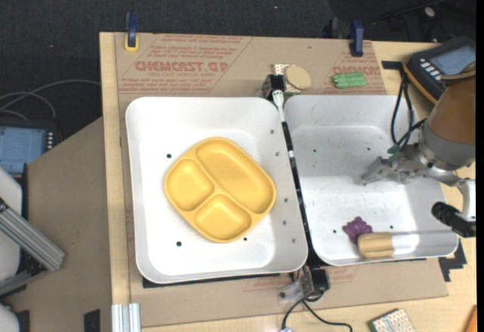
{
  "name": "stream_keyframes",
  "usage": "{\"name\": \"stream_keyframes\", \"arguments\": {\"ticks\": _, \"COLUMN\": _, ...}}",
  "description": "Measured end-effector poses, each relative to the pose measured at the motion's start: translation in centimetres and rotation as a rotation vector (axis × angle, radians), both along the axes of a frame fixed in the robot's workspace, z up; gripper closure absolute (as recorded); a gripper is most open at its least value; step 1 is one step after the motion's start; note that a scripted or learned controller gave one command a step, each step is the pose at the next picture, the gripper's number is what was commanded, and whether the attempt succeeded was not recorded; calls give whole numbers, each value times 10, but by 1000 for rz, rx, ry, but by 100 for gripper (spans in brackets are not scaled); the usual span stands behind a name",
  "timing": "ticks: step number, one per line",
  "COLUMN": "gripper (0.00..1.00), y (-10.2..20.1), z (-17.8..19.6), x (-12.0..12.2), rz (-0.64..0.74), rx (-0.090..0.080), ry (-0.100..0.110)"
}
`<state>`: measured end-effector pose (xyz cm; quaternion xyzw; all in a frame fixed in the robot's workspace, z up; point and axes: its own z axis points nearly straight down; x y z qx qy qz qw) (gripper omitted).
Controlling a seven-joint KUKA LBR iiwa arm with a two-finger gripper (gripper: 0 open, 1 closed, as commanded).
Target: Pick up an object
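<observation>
Your arm [452, 126] reaches in from the right, orange band above the grey wrist. The pincer [370, 174] points left and hangs low, its grey tips angled slightly downward.

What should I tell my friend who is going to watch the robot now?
Gripper: low over the right bin, with nothing seen between its fingers.
Things: a purple toy and a tan block lie at the right bin's near edge. A yellow divided plate sits in the left bin.
Done: nothing lifted yet.
Left: grab one thing and raise it.
</observation>
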<state>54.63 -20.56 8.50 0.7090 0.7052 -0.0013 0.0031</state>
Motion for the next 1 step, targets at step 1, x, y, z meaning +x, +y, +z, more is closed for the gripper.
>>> {"name": "stream_keyframes", "arguments": {"ticks": 1, "gripper": 0, "y": 83, "z": 0, "x": 45, "rz": 14, "rx": 7, "ry": -3}}
